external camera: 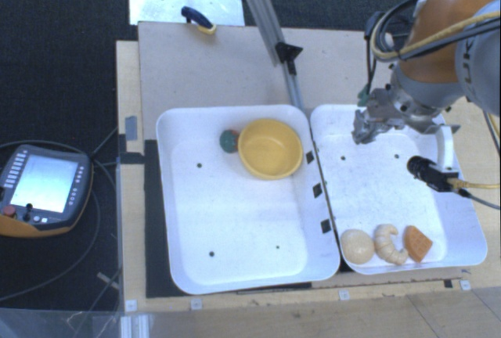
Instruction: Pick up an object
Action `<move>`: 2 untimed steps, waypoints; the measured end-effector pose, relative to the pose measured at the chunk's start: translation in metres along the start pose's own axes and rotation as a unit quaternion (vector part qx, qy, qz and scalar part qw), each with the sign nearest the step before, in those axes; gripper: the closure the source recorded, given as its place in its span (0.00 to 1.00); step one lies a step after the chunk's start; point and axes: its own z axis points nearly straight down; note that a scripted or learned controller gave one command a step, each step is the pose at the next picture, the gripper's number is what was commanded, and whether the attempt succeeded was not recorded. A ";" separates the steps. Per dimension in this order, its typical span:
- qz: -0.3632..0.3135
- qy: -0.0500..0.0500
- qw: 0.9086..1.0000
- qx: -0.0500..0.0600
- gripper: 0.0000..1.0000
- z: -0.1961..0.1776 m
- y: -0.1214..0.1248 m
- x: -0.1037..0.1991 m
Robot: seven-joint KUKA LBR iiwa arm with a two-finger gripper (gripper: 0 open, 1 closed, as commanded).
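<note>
My gripper [365,133] hangs over the back part of the right bin [391,188], pointing down-left, with nothing seen between its fingers. Along the right bin's front wall lie a cream egg-shaped object [358,246], a pale curled shrimp-like piece [388,243] and an orange wedge [417,242], side by side. In the left bin [227,242] a yellow bowl [270,149] sits at the back right, with a small dark green ball [228,141] touching its left side.
A black cylinder [427,172] on a cable hangs from the arm over the right bin's right side. A slanted metal pole [262,8] stands behind the bins. A teach pendant [39,188] lies far left off the bench.
</note>
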 end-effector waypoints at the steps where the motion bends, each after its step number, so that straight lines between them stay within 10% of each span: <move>1: 0.001 0.000 1.000 0.000 1.00 0.000 0.013 0.049; 2: 0.000 0.000 1.000 0.000 1.00 -0.009 0.011 0.102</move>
